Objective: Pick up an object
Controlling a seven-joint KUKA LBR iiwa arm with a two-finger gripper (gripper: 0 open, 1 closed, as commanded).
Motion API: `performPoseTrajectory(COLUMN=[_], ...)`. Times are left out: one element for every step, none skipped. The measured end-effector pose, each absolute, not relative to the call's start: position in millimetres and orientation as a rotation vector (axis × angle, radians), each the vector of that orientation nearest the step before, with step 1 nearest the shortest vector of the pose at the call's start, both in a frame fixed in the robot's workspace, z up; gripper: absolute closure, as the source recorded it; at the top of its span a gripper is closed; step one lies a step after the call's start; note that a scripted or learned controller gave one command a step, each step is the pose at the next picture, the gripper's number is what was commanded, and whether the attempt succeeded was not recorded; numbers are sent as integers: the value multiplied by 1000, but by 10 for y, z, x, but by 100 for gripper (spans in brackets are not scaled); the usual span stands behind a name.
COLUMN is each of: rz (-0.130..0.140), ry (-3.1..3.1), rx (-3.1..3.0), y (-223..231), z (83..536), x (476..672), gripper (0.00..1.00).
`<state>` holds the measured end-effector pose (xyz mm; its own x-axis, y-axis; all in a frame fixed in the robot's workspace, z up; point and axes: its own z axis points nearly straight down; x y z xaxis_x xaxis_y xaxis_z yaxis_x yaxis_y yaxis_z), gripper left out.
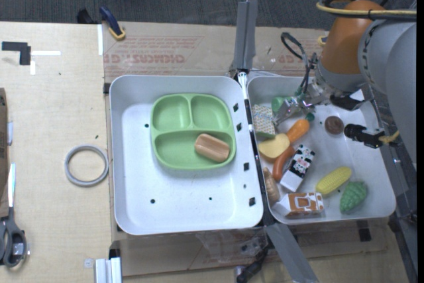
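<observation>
My gripper [296,105] is low in the right bin [377,172], at its far left part. It hangs just above an orange carrot [297,130] and beside a small green item [278,103]. Nothing can be made out held in it. Around it lie a checkered packet [263,119], a yellow piece [273,146], a red sausage [283,163] and a cow-print carton [299,166]. Nearer the front are a corn cob [333,179], a bumpy green fruit [353,197] and an orange box [305,204].
The left bin [182,202] holds a green divided plate [177,117] with a brown bread roll [212,147] in its front compartment. A brown disc [333,124] lies to the right of my gripper. On the bench at left rest a grey ring [86,164] and scissors [12,240].
</observation>
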<state>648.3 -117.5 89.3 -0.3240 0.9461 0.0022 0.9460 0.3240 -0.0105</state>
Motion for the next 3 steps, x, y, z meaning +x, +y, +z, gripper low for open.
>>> performPoseTrajectory(rz=[2, -7, 2], ry=[-2605, -2337, -2496], rx=[-1760, -2111, -1911], y=[-1650, -1350, -1540], z=[1497, 957, 924], x=[5904, 5915, 6592], gripper=[0, 0, 0])
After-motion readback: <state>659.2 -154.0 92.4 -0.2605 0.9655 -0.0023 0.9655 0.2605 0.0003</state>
